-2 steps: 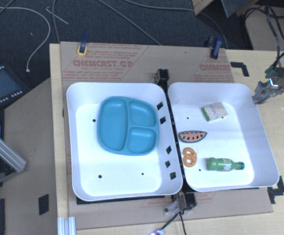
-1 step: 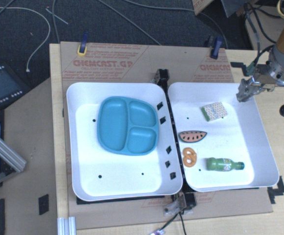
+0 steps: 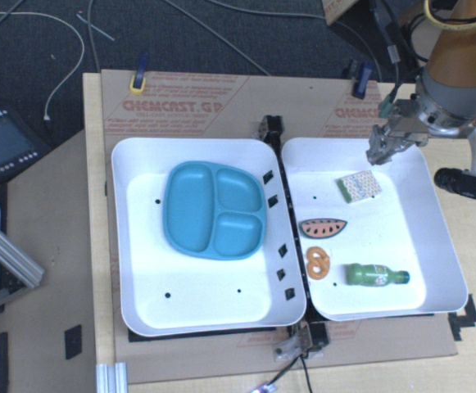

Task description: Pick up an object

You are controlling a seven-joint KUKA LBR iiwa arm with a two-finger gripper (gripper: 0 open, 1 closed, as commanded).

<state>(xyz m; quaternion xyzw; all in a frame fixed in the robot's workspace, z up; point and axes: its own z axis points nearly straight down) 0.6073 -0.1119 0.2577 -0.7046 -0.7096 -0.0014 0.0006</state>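
The right bin point(image 3: 434, 244) holds a green-and-white checkered sponge-like square point(image 3: 359, 187), a watermelon slice toy point(image 3: 322, 228), a small brown pretzel point(image 3: 317, 263) and a green bottle point(image 3: 375, 275) lying on its side. My gripper point(image 3: 380, 154) hangs over the bin's far right corner, just above and to the right of the checkered square, with nothing seen between its fingers. The left bin point(image 3: 139, 285) carries a blue divided plate point(image 3: 215, 210).
A black clamp strip point(image 3: 277, 219) runs between the two bins. The bench board point(image 3: 205, 97) extends behind the bins, with blue clips point(image 3: 139, 80) at its far edge. Cables lie on the dark floor beyond it.
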